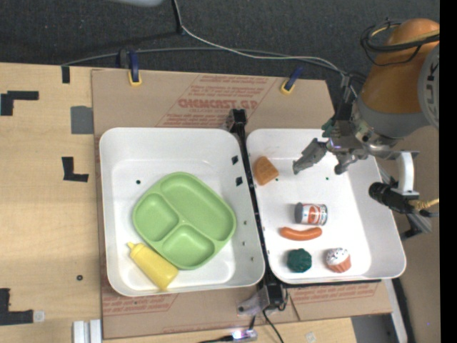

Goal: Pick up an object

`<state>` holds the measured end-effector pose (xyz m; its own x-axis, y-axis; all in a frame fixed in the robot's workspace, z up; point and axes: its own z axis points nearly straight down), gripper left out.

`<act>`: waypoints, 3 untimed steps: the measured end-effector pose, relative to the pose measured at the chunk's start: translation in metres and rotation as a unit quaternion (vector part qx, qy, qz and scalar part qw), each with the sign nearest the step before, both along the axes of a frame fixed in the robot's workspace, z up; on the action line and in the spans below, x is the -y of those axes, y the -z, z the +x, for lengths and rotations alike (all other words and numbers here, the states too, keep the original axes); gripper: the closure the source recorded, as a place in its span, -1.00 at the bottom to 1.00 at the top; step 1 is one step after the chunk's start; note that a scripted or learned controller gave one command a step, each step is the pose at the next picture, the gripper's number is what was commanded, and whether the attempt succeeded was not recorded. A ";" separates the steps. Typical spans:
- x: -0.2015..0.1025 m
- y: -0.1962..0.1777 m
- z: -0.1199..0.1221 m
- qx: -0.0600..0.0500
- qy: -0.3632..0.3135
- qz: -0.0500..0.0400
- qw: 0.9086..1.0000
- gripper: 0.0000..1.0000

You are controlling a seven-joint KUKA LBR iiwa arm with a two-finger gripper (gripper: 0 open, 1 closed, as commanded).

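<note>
While the hand (325, 161) hangs open and empty over the upper part of the right bin (382, 224), its two fingers spread apart, an orange sponge-like block (265, 170) lies at its nine o'clock by the bin's left wall. Toward six o'clock sit a small can (310, 214), a hot dog (300, 233), a dark green piece (299, 261) and a cupcake (338, 260); the left bin (114, 156) holds a green divided plate (184, 220) with a yellow bottle (152, 265) at its seven o'clock

The wooden bench (43, 213) carries a cardboard sheet (207, 98), on which 2 white bins (114, 191) (371, 213) sit side by side.
</note>
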<state>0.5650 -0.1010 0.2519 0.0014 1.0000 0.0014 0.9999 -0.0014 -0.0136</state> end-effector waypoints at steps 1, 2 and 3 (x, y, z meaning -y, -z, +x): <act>0.000 -0.006 0.002 0.006 -0.002 -0.001 1.000 -1.00; -0.005 0.054 -0.006 0.004 -0.001 -0.001 1.000 -1.00; -0.001 0.103 0.000 0.004 -0.001 -0.001 1.000 -1.00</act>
<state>0.5654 -0.1005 0.1494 -0.0006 1.0000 -0.0005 1.0000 0.0006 -0.0059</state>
